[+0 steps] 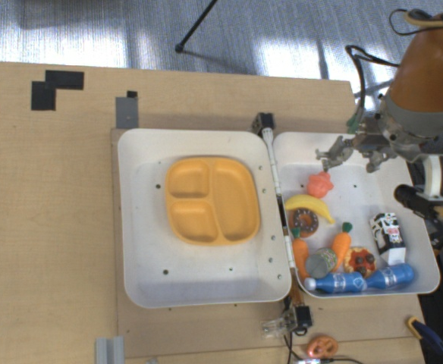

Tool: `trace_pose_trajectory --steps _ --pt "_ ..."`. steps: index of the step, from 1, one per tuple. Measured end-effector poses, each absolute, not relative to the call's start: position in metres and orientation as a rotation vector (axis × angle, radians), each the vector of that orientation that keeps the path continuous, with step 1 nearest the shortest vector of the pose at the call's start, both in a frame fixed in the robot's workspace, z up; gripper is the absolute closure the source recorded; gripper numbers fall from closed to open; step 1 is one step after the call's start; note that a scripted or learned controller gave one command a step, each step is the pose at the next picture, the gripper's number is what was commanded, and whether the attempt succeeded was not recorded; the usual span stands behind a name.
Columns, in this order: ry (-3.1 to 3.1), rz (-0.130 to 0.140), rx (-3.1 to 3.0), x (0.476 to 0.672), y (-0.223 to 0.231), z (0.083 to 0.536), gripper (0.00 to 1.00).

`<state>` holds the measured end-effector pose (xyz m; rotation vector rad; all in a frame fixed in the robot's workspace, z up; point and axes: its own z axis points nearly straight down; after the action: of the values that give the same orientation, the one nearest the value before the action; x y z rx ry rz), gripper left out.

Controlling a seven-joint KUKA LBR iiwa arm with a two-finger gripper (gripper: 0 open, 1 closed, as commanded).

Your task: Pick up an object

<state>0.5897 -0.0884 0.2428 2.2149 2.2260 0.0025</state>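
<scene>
Camera view: the end effector (356,152) hangs spread and empty over the far end of the right bin (432,275), just beyond a small pink toy (321,184). Nearer than the pink toy lie a banana (310,205), two carrots (341,244) and a blue bottle (366,280) along the bin's near wall. The pink toy looks light and probably soft; a pinch across its middle seems the likeliest hold, though it may squirm aside.

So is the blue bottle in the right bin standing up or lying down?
Lying down. The blue bottle lies on its side along the near wall of the right bin.
</scene>
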Motion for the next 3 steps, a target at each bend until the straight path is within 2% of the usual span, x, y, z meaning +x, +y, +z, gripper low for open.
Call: trace_pose_trajectory --steps 1,2,3 --pt "2.41 0.0 2.013 0.533 -0.143 0.182 0.0" --pt "2.527 0.006 1.854 0.5 -0.124 0.087 0.0" --pt "2.522 0.009 1.851 0.502 -0.124 0.098 1.0"
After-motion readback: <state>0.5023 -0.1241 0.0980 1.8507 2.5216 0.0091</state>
